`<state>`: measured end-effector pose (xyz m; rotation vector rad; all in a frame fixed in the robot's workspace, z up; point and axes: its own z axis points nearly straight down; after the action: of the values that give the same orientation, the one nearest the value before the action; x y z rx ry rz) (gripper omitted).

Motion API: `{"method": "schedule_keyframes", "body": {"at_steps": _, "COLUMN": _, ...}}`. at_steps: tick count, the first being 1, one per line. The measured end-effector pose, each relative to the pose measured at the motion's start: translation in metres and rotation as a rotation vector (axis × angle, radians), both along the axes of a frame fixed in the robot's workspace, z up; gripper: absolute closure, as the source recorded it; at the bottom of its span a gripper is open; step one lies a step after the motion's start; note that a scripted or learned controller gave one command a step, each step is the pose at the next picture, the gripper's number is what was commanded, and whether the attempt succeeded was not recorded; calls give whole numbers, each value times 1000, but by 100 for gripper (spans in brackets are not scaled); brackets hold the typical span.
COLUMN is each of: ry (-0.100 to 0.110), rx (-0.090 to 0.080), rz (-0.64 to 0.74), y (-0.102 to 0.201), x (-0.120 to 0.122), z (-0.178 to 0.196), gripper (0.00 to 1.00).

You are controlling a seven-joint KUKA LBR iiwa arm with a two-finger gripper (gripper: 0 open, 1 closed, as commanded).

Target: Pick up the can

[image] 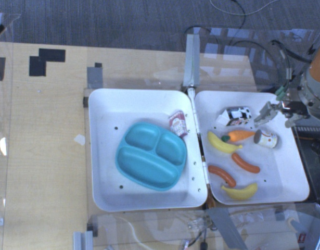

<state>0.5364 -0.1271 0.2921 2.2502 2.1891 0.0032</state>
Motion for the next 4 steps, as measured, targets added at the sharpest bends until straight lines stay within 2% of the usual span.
{"method": "schedule_keyframes", "body": {"at_steps": 1, "ry": 5, "rx": 1, "rz": -80, "y": -32, "x": 18, "z": -153, "gripper": 0}}
{"method": "schedule_keyframes", "body": {"at_steps": 2, "ry": -6, "rx": -1, "rz": -50, "y": -70, "x": 47, "z": -204, "gripper": 0}}
{"method": "schedule_keyframes", "body": {"at_steps": 3, "ry": 37, "rx": -2, "rz": -20, "y": -73, "x": 110, "z": -206, "gripper": 0}}
{"method": "schedule_keyframes", "body": {"at_steps": 4, "ry": 46, "rx": 5, "rz": -110, "y": -71, "x": 123, "z": -207, "gripper": 0}}
